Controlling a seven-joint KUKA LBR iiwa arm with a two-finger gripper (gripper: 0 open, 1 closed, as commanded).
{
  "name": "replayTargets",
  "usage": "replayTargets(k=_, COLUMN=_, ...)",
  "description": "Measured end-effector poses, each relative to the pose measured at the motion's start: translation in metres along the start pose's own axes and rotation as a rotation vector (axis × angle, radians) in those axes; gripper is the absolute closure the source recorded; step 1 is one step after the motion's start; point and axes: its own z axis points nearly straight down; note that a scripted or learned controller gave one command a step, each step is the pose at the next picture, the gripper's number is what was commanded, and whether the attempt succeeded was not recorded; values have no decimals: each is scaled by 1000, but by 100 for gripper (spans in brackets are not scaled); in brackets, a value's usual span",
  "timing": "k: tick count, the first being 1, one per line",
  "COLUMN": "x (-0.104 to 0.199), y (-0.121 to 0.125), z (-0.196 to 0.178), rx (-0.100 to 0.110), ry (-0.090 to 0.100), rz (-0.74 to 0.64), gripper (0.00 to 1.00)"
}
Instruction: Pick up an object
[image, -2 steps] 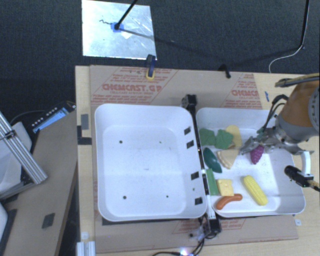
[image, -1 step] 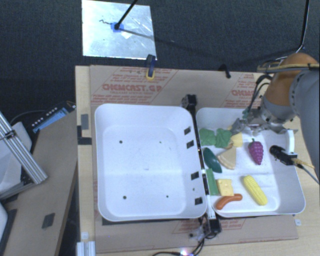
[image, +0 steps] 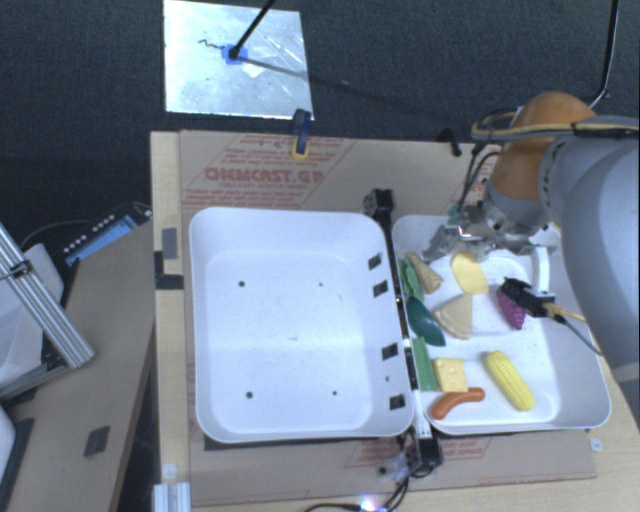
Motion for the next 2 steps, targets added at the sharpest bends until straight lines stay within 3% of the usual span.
replayTargets(k=1, x=-2, y=0, z=-11, rx=-2, ry=-1, rz=0, gripper=100)
replayTargets(k=2, x=57, y=1, z=-237, rx=-9, ry=1, rz=-2, gripper=100)
